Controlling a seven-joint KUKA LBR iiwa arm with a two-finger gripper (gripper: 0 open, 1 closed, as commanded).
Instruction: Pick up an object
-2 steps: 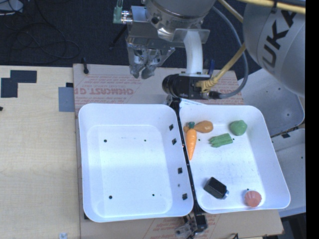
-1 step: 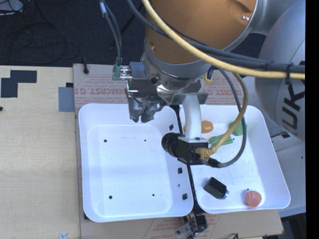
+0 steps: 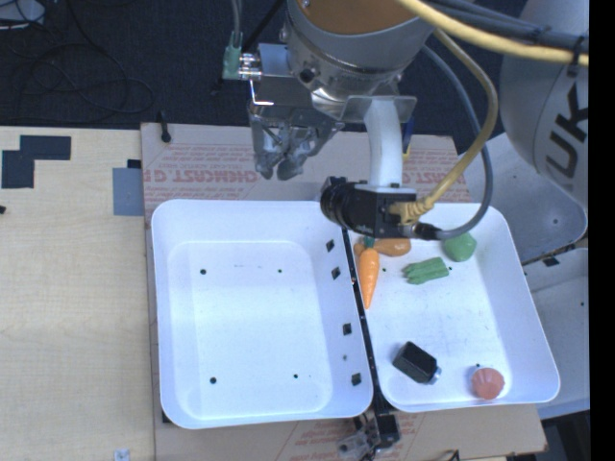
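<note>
The carrot (image 3: 368, 274) is lying in the right bin (image 3: 519, 286), along its left wall, with its tip pointing toward the near side. An orange piece (image 3: 393, 248) is sitting just beside its top, and a green pod (image 3: 426, 271), a green lump (image 3: 460, 247), a black block (image 3: 416, 362) and a pink ball (image 3: 487, 383) are lying farther off. The pincer (image 3: 288, 161) is hanging above the desk (image 3: 67, 286), behind the left bin (image 3: 173, 229); its fingers are pressed close together, pinching nothing.

One fixed overhead camera, slanted down on both white bins (image 3: 163, 257), fairly near.
</note>
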